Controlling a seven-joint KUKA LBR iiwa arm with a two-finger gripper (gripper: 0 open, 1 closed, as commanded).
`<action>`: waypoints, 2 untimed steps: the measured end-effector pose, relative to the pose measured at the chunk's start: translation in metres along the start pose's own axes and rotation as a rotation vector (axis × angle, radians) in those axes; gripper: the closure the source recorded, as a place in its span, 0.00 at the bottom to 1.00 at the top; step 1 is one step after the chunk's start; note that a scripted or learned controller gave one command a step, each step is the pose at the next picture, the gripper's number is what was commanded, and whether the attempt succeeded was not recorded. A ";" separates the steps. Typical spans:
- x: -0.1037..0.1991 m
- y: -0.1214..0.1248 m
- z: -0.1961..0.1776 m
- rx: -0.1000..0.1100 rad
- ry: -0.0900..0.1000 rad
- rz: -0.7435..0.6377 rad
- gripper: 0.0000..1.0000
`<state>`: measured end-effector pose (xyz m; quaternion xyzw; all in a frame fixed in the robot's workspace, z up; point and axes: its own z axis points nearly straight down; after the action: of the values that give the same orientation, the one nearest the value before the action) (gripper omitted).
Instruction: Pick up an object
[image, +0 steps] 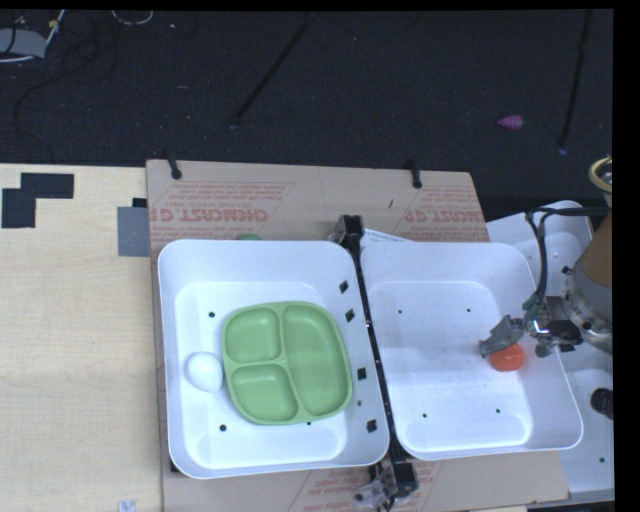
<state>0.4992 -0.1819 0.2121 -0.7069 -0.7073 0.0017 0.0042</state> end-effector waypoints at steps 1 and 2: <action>0.001 -0.002 0.065 0.001 0.000 0.001 0.00; 0.002 -0.003 0.118 -0.001 0.000 0.001 0.00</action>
<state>0.4954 -0.1796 0.0938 -0.7071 -0.7071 0.0014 0.0037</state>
